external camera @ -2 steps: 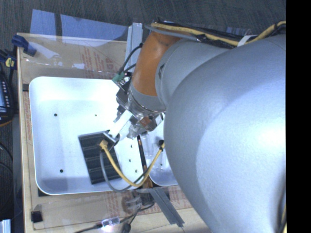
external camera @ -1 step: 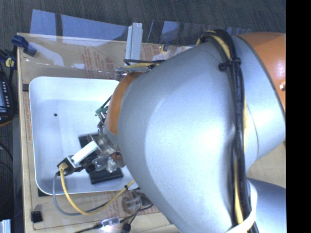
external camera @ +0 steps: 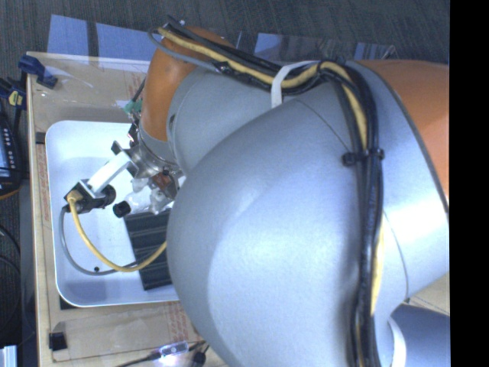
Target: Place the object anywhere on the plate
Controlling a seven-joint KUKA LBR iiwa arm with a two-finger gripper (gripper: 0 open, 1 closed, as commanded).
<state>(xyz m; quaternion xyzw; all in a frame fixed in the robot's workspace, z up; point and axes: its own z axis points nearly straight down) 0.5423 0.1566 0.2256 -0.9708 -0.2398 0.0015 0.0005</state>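
So the big grey robot arm (external camera: 306, 228) is hogging most of the shot here, coming in from the right and bending down toward the left. The orange band above its wrist (external camera: 164, 75) sits at the far side, and a bundle of black and yellow cables (external camera: 229, 60) runs along the top of the arm, cinched by a white strap (external camera: 281, 79).

The two-finger gripper (external camera: 149, 193) hangs low over the shallow white plastic bin (external camera: 69, 140) on the left, about mid-bin and toward its right side. It's a jumble of silver and black hardware from this angle (the arm's bulk sits right on top of it), so I honestly can't tell whether it's spread apart or clamped on anything.

A white bracket with a black end piece (external camera: 107, 176) sticks out to the left of the wrist, and a thin yellow cable (external camera: 84, 254) loops from it down across the bin floor and back under the arm.

Just on the near side of the gripper there's a dark ribbed rectangular block (external camera: 153, 251) down in the bin, its right edge hidden under the arm. Can't say if that's the object for the task or just part of the tool.

The pale wooden tabletop (external camera: 99, 331) shows along the near-left edge around the bin.
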